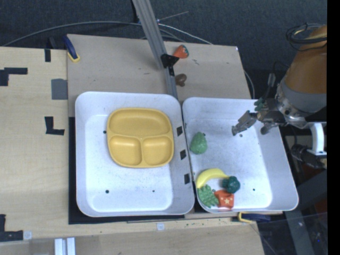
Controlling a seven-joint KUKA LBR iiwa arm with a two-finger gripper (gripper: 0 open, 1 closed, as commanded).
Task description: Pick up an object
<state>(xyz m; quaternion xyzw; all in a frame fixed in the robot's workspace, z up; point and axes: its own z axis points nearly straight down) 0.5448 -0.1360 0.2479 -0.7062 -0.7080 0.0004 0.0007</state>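
Nothing picked yet: my gripper (249, 122) hangs over the upper part of the right bin (276, 195).

My fingers are spread apart with nothing between them, so as I judge it the whole grab is left to do. The closest candidate, a green pear (198, 143), lies by itself near the bin's left wall, well apart from me. A banana (211, 175), a dark green lump (231, 184), a leafy green piece (207, 196) and a red piece (225, 200) crowd the near-left corner, touching and hard to separate. The left bin (87, 195) bears a yellow tray (141, 136). My fingertips are small and blurred.
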